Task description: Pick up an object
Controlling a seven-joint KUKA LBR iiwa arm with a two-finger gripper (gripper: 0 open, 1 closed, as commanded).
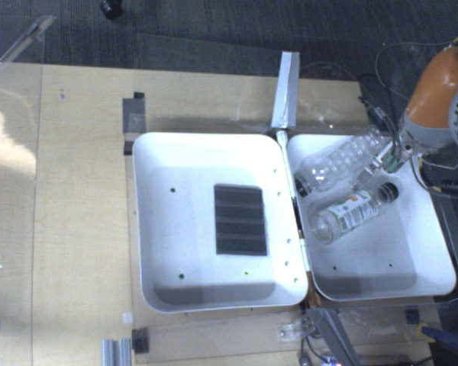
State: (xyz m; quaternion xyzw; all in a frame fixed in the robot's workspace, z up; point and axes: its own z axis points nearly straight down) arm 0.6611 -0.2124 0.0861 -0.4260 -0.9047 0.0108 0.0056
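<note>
Two clear plastic bottles are seen lying in the right bin (pixel 435 269). The upper bottle (pixel 343 160) is crumpled and slanted, its top by the gripper (pixel 389 157); the lower bottle (pixel 353 210), labelled and dark-capped, is found just below. A black ribbed block (pixel 240 219) lies mid left bin (pixel 160 204), with bare floor around it. The arm's orange band (pixel 435 90) is seen at the right.
</note>
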